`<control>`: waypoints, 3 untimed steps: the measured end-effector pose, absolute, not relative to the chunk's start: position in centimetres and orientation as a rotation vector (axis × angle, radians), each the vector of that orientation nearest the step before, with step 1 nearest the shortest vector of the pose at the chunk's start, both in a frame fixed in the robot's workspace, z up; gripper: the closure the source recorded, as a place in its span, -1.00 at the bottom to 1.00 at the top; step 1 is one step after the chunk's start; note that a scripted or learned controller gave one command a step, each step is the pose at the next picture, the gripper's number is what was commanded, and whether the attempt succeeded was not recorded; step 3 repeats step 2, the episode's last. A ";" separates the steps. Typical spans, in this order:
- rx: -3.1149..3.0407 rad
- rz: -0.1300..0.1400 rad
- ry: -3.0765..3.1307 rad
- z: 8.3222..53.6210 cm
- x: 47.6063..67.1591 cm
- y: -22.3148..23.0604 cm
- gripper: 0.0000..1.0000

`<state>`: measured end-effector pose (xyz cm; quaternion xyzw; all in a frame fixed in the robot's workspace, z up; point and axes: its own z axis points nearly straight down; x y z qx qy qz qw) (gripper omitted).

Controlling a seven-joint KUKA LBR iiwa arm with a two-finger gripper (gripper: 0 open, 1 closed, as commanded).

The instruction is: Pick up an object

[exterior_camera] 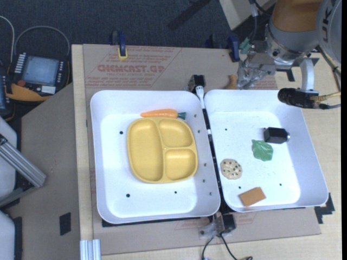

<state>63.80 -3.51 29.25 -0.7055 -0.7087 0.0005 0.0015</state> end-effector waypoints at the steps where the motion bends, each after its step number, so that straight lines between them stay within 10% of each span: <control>1: -2.213 0.004 -2.223 26.4 62.4 0.8 1.00; 3: -2.211 0.004 -2.224 24.1 61.4 6.1 1.00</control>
